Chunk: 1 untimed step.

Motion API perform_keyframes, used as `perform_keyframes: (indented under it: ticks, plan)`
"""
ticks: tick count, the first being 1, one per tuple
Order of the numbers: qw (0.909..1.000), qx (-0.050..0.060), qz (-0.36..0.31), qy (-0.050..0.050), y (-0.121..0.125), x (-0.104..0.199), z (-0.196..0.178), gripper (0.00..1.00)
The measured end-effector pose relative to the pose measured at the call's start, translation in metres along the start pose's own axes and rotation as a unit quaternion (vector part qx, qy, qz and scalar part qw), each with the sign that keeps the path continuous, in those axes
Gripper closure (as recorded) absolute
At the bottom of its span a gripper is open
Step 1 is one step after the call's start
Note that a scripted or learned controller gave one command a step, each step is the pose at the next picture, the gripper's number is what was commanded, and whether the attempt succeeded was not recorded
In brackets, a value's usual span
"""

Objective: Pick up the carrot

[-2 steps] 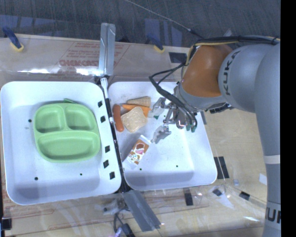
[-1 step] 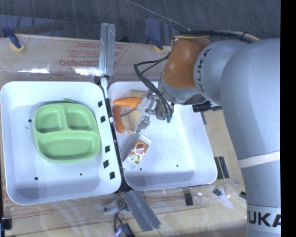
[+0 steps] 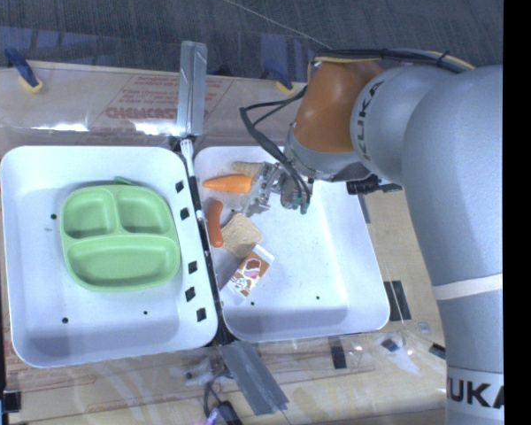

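Observation:
An orange carrot (image 3: 227,184) lies near the back left of the right bin (image 3: 336,273). My gripper (image 3: 267,197) hangs just to the carrot's right, low over the bin floor, and its fingers (image 3: 258,200) point toward the bin's left side. Nothing shows between the fingers. The carrot rests on the bin floor, apart from the gripper.
A hot dog sausage (image 3: 214,223), a slice of bread (image 3: 241,235) and a small printed packet (image 3: 249,274) lie along the right bin's left side. Another pale piece (image 3: 245,167) sits behind the carrot. The left bin (image 3: 35,308) holds a green divided plate (image 3: 119,236).

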State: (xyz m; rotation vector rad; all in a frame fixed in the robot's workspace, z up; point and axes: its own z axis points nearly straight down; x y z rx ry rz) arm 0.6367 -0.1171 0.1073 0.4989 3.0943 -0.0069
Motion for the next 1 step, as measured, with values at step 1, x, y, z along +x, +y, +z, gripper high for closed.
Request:
perform_keyframes:
  ticks: [1]
  plan:
    - [1.0000,-0.004,0.008,-0.001,0.0684,0.0108,-0.0911,1.00]
